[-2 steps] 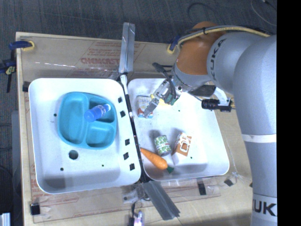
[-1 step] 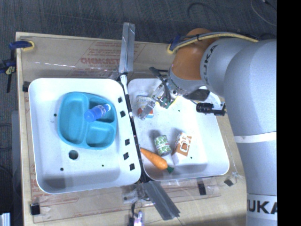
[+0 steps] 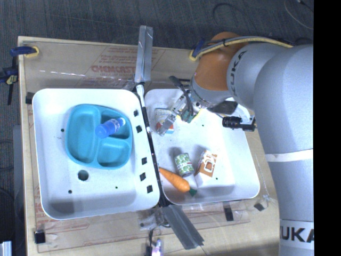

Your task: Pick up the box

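The box (image 3: pixel 208 164) is a small orange-and-white carton lying in the right bin (image 3: pixel 242 159), toward its front. My gripper (image 3: pixel 180 111) hangs over the back left part of that bin, well behind the box and apart from it. Just to the gripper's left, close against it, lies a small crumpled silvery item (image 3: pixel 164 123) with red and blue on it. I cannot tell whether the gripper touches that item.
A green can (image 3: pixel 184 164) stands just left of the box, and a carrot (image 3: pixel 175 179) lies at the bin's front left. The left bin (image 3: pixel 50 159) holds a blue divided tray (image 3: pixel 85 137) with a clear plastic bottle (image 3: pixel 111 127) on it.
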You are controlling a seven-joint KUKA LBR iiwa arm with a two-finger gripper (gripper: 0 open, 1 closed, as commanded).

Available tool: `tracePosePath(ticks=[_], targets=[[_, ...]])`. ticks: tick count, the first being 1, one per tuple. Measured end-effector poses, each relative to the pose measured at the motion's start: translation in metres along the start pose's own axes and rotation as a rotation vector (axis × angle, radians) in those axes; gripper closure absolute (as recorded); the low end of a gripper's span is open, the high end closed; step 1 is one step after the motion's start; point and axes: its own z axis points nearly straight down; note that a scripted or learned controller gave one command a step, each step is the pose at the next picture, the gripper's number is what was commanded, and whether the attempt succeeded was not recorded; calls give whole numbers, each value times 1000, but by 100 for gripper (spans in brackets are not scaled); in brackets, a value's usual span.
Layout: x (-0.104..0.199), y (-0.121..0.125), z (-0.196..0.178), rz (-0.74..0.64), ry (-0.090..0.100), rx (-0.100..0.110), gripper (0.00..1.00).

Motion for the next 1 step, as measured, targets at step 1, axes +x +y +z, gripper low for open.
tracePosePath(ticks=[1], targets=[[1, 1, -12, -6, 9, 5, 100]])
